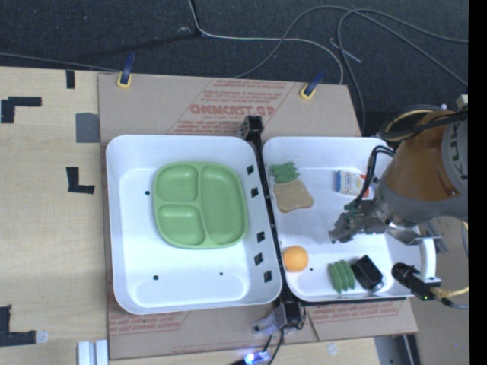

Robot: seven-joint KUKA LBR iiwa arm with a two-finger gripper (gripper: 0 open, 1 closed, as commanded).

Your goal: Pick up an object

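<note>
Near edge of the right bin (323, 233): an orange (295, 258), green pods (342, 275) and a black block (367, 272), the pods and block just beside each other. Behind them the gripper (348, 226) hangs over bare bin floor, nothing seen in it; whether it is open or closed cannot be told. Farther back: toast (293, 196), a carton (348, 181). Descending here would probably grab nothing, and the orange may roll.

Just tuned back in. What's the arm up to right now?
The arm reaches in from the right, and its gripper hangs over the middle of the right bin, above bare floor between the tan slice, the small carton and the green pod. Nothing is visibly held. The orange ball lies by the divider, and the left bin holds a green plate.
</note>
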